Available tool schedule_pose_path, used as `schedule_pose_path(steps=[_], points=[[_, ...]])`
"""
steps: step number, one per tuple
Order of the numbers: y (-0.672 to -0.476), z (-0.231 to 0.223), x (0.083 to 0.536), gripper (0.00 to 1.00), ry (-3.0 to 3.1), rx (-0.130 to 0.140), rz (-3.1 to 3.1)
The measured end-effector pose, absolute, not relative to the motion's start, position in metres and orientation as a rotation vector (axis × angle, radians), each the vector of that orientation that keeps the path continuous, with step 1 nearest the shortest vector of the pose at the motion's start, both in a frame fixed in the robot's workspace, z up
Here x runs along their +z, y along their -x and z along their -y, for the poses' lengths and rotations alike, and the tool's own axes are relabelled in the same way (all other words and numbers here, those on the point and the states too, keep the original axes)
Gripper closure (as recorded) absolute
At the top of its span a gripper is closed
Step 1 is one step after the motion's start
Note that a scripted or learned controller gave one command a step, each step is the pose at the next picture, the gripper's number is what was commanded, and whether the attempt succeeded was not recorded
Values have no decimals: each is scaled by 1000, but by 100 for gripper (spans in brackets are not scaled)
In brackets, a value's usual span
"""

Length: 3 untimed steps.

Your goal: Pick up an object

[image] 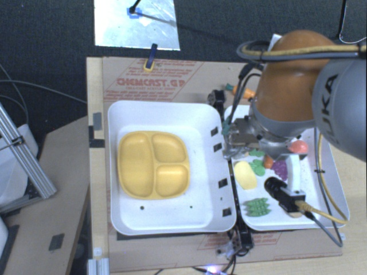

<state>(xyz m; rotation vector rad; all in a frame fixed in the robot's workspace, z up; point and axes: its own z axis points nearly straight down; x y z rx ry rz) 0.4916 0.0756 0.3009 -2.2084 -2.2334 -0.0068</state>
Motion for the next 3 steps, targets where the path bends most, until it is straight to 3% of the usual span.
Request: schedule_pose_path(steps=[1,2,3], points=[[-488,-62,372,100,2220,-12,2230],[-505,-30,513,100,2227,-23,2234],[-485,16,397,100,2221,11,2215]])
